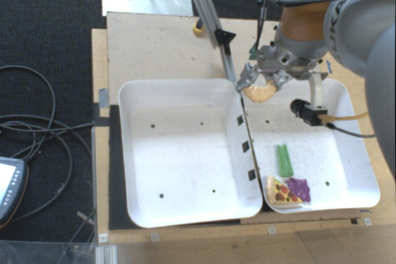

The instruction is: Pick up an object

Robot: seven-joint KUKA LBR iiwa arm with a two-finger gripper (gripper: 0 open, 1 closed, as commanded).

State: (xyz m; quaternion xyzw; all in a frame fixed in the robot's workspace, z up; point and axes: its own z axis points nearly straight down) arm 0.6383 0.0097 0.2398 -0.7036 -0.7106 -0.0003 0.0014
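Gripper (260, 85) high over the top-left corner of the right bin (346, 151), hard by the divider wall. Tan, bread-like piece (260, 93) hanging just beneath the metal fingers (246, 78), apparently pinched between them and lifted clear of the bin floor; jaws narrowed onto it. Grip looks shallow, near the upper edge. Best handled by raising slowly and straight up, avoiding any swing toward the divider. Green stick (284, 161), purple piece (299, 188) and pizza-like slice (279, 190) lying low in same bin, well apart.
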